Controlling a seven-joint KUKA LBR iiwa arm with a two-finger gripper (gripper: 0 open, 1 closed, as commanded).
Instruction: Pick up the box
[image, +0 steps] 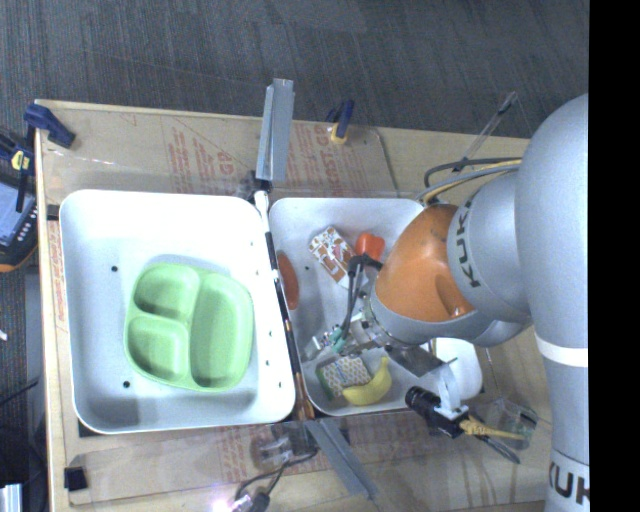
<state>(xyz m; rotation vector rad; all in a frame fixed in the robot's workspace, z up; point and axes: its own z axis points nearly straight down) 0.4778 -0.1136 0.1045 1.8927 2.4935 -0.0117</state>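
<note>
At the centre of the right bin (300, 300), the gripper (352, 322) hangs low over the clutter, below the orange band (425, 275) of the arm (540, 250). Whether it is released or clenched cannot be told from this view; the wrist covers too much of it.

Toward 12 o'clock from the gripper lies the box (329, 251), a small printed carton, tilted, near the bin's far wall. It appears to rest on the bin floor, apart from the gripper. Just beside it at 3 o'clock sits a small orange item (369, 243).

Toward 6 o'clock lie a speckled sponge-like pad (345, 374) and a banana (372, 385), touching each other. At 9 o'clock, against the bin's left wall, rests a reddish-brown object (286, 278).

Further out at 9 o'clock, the left bin (90, 230) holds a green divided plate (190, 325).

Task status, as judged: the box is not lifted. Approach, closure and lift all remain.
</note>
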